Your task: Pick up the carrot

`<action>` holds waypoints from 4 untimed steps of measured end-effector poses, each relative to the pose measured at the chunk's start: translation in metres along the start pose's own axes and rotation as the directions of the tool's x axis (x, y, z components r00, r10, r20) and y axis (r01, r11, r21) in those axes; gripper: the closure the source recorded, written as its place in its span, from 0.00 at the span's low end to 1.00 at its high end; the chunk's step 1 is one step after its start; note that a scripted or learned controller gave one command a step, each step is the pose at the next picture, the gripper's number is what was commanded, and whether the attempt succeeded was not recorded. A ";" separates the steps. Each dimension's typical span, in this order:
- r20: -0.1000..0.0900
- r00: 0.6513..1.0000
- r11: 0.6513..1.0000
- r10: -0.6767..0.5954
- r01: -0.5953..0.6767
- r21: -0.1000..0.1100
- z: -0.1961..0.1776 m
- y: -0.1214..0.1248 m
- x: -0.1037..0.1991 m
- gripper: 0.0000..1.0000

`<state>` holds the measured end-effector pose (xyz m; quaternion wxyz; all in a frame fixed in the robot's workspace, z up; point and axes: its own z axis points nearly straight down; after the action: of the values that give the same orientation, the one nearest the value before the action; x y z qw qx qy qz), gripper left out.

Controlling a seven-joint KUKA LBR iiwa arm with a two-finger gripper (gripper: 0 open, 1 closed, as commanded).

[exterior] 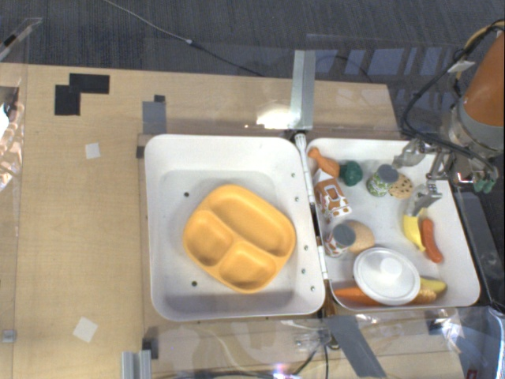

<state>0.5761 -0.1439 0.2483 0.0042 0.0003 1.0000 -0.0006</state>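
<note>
In the right bin (465, 279), the carrot (355, 296) lies at the near edge, half under a white bowl (387, 273) — hard, smooth, light, I think. I'd grab its bare left end. My gripper (430, 192) hangs apart from it — fingers open.

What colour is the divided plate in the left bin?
Yellow-orange divided plate, clearest in the camera view.

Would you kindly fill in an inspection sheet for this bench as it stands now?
Surface: wooden bench bearing two white bins, left bin and right bin.
Job's things: carrot along the right bin's near wall, partly under the white bowl.
Clutter: yellow divided plate in the left bin; bottle, green ball, cookie, banana, sausage in the right.
Grippers: gripper over the right bin's far right part, holding nothing.
Cables: black cable by the arm.
Surroundings: dark carpet.
</note>
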 end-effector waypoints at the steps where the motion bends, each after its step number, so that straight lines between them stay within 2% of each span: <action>1: -0.009 1.000 1.000 0.017 -0.017 -0.002 0.101 -0.014 -0.011 0.00; 2: 0.000 1.000 1.000 0.015 -0.015 0.000 0.096 -0.014 -0.014 0.00; 3: -0.001 0.992 0.992 0.125 -0.125 -0.003 0.113 0.041 0.004 0.00; 4: 0.021 0.980 0.981 0.196 -0.196 0.000 0.154 0.054 0.028 0.00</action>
<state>0.5490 -0.0900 0.0942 0.0144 0.0989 0.9950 -0.0012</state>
